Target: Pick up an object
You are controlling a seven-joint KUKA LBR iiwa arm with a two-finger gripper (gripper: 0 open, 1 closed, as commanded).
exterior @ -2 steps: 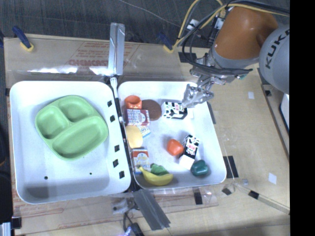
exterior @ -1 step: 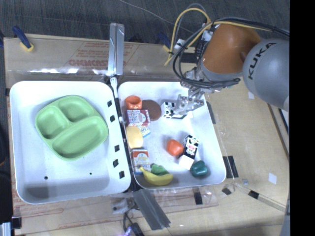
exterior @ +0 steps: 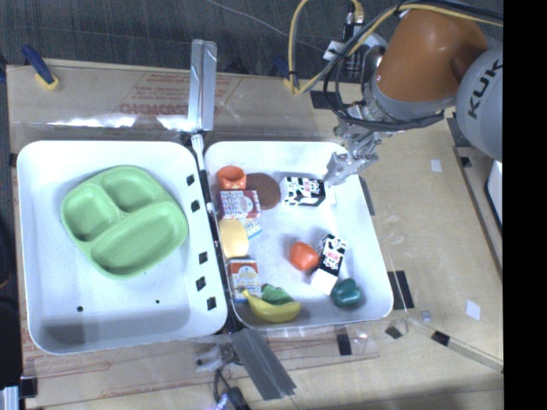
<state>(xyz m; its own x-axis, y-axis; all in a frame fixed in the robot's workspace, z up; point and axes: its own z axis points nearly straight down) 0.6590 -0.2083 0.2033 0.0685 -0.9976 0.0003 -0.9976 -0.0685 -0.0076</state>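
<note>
From my seat I see the tool [exterior: 342, 166] hanging over the back right corner of the right bin [exterior: 363, 304], just beside the black-and-white carton [exterior: 302, 190]; I cannot tell whether it is wide or narrow, and nothing shows in its grip. That carton lies flat near the bin's far wall, touching or nearly touching the brown disc [exterior: 266, 190]. I judge it the likeliest target: light, stiff enough across its flat faces, probably a bit slick, so I would close across its narrower sides and not squeeze hard. The orange ball [exterior: 302, 255] further forward looks smooth and apt to roll away. The banana [exterior: 272, 311] and the dark green piece [exterior: 346, 293] sit at the near wall, awkward to reach cleanly. The bin floor is white, smooth and shallow, so things may slide when nudged. The left bin [exterior: 43, 314] carries a green divided plate [exterior: 125, 220]. The counter [exterior: 427, 229] around is pale wood with tape marks, and cables loop behind the arm
</note>
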